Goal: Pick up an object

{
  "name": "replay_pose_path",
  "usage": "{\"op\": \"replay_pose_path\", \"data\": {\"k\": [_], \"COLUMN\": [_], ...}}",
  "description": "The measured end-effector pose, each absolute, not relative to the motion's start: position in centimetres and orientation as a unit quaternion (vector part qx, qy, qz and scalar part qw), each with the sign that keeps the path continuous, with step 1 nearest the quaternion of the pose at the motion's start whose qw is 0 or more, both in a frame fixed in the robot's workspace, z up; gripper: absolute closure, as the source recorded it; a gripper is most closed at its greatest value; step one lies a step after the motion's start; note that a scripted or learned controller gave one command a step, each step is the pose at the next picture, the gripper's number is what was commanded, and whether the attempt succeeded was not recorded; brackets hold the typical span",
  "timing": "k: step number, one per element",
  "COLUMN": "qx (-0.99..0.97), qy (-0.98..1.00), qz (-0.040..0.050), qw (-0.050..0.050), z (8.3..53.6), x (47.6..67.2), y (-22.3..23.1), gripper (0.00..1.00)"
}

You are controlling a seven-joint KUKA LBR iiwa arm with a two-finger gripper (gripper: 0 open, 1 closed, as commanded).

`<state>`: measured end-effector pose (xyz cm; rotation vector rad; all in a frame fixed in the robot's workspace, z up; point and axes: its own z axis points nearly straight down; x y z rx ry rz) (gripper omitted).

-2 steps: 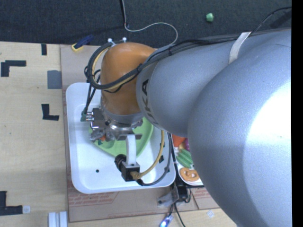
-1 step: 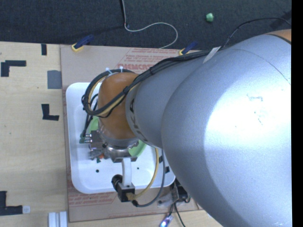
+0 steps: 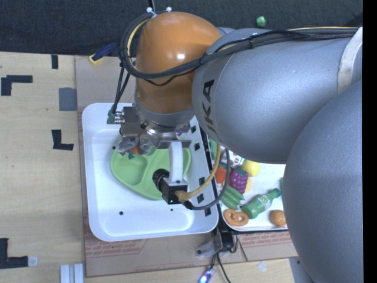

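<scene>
Hand (image 3: 133, 147) down inside the left white bin (image 3: 97, 175), at the upper left edge of a green dish (image 3: 134, 173); whether released or clenched, cannot tell. Touching or merely above the dish, cannot tell either. Grey arm (image 3: 277, 93) with orange band (image 3: 171, 46) looming over both bins. Right bin (image 3: 265, 226) holding purple grapes (image 3: 238, 178), a green bottle (image 3: 260, 203), a yellow piece (image 3: 252, 168), an orange ring (image 3: 237, 217).
</scene>
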<state>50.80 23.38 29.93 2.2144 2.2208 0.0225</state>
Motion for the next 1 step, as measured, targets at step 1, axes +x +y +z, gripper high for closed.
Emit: {"op": "replay_pose_path", "data": {"k": [1], "qx": [0.706], "qy": [0.708], "qz": [0.0082], "qw": [0.003], "z": [53.63], "x": [53.78], "y": [23.33], "gripper": [1.0]}}
